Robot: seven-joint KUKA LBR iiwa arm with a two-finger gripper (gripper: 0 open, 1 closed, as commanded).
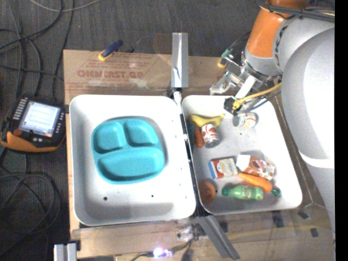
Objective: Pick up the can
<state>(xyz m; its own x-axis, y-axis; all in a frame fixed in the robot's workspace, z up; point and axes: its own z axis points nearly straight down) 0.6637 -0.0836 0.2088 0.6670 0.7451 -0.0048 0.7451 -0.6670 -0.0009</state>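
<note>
Camera view: gripper (pixel 238 103) upper right of frame, over right bin (pixel 288 162)'s top edge; finger spread — cannot tell. Can (pixel 210 134) lies upper left in that bin, beside banana (pixel 205 119). Carrot (pixel 254 181), green bottle (pixel 244 192) lower. Blue tray (pixel 128 149) in left bin (pixel 79 162).

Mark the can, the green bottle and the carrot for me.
can (pixel 211 134): camera view, its side label.
green bottle (pixel 246 192): camera view, mid-body.
carrot (pixel 255 181): camera view, middle of its length.
</note>
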